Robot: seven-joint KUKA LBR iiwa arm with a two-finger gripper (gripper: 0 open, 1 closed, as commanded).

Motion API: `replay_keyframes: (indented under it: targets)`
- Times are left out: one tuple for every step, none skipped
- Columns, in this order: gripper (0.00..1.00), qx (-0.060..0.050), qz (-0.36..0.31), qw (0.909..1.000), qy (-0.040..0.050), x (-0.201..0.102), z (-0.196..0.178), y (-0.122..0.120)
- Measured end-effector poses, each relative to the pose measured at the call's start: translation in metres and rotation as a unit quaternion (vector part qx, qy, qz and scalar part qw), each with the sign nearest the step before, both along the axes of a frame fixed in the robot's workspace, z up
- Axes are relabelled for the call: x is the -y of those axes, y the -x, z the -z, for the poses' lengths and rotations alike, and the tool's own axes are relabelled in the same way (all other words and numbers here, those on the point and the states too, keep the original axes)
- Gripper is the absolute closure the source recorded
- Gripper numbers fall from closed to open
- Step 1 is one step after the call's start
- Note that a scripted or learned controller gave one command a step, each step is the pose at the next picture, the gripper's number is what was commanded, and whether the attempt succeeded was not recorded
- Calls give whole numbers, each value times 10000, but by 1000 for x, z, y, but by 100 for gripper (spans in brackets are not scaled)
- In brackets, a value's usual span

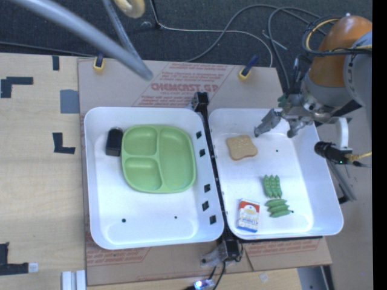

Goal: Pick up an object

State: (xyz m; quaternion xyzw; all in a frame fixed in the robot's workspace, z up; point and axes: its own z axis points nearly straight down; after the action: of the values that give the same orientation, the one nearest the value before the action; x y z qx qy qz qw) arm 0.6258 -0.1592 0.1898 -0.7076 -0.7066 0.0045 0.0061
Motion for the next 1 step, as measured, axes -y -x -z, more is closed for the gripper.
replay_keyframes:
  targets:
    - [0, 69, -15, 10000, 11, 0, -8, -3]
